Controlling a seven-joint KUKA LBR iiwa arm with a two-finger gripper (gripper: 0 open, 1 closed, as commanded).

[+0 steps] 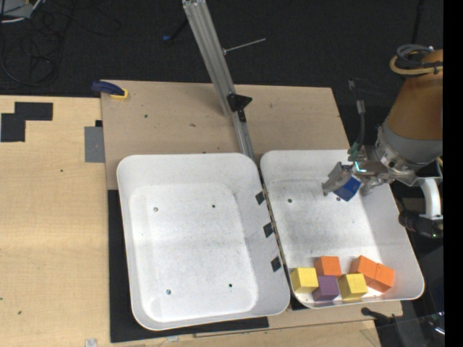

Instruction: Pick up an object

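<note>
Bench (181, 121): R bin (318, 215), blocks (340, 277) near corner.

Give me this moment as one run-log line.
gripper: over right bin, shut on blue block | near end of bin: two yellow blocks, two orange blocks, purple block

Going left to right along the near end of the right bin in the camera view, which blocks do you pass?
Yellow block → purple block → second yellow block → large orange block. A smaller orange block sits just behind the purple one, so I leave it unranked.
</note>
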